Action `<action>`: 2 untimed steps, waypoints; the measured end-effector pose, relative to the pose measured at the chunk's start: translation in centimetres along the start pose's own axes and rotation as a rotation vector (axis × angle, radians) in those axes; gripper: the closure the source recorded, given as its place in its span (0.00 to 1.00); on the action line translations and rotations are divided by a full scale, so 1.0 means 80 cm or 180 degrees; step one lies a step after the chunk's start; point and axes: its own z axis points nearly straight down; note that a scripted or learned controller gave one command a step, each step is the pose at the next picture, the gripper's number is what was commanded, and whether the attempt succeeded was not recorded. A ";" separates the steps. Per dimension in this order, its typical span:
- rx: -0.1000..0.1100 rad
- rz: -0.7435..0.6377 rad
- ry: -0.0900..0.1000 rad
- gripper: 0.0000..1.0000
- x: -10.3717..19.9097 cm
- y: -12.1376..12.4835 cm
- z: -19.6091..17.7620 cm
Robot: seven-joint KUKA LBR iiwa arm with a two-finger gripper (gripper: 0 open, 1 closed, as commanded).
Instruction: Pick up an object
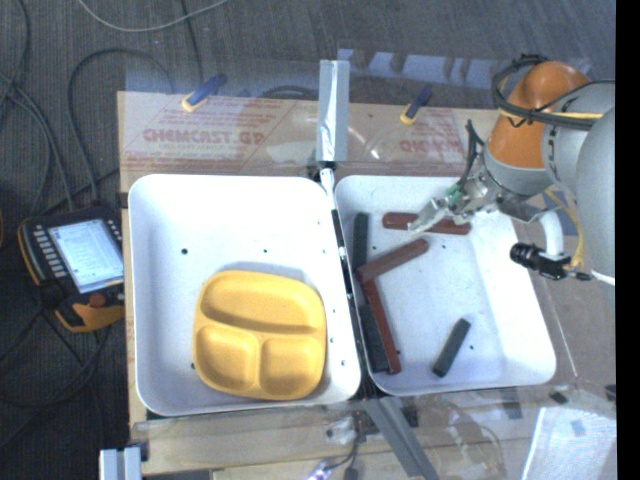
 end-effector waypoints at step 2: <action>0.0034 0.0183 0.0039 1.00 -0.006 0.001 -0.011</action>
